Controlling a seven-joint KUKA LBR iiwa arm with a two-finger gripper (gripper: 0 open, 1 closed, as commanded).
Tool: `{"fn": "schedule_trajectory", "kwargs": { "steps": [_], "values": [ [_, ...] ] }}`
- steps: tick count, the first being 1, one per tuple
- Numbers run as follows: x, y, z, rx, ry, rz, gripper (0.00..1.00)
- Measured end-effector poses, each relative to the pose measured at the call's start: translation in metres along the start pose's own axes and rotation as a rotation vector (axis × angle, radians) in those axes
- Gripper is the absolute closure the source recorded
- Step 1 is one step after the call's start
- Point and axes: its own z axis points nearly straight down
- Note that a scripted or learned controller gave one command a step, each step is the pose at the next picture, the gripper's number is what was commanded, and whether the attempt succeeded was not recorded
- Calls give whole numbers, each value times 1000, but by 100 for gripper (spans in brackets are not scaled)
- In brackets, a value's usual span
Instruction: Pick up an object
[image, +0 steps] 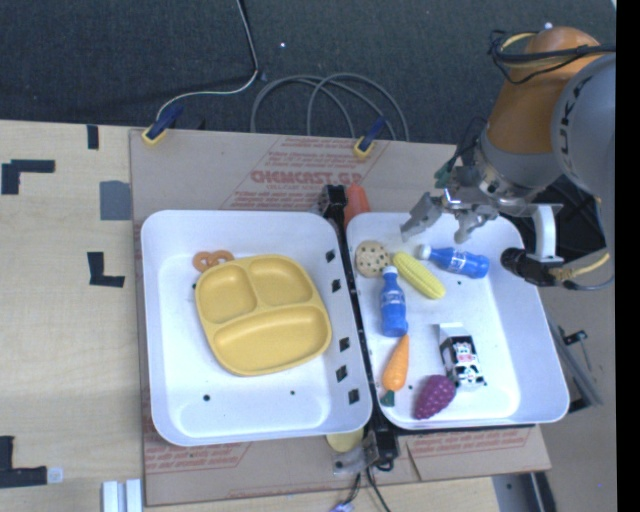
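Camera view | step: approaching, nothing picked yet | gripper (447, 222) is hovering with fingers spread apart and nothing between them, over the far end of the right shallow white bin (535, 345) | nearest candidate: small blue plastic bottle lying on its side (455, 262), just below the fingertips | next: judging that it needs lowering and centring over the bottle before closing

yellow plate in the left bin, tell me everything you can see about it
The yellow plate is a rounded, divided tray of what looks like matte plastic, with three hollows: two smaller ones toward the far side and one long one toward the near side, split by raised ridges. It lies flat and right side up on the floor of the left bin, turned slightly askew to the walls. No food sits in its hollows. A small orange pretzel lies against its far left rim.
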Motion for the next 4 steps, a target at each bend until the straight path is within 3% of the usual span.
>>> {"fn": "schedule_trajectory", "kwargs": {
  "steps": [1, 2, 3, 4],
  "values": [
    [-8, 5, 121, 10, 1, 1, 0],
    [9, -16, 147, -10, -6, 1, 0],
    [7, -3, 146, -3, -1, 2, 0],
    [6, -3, 140, -3, -4, 3, 100]
  ]
}}
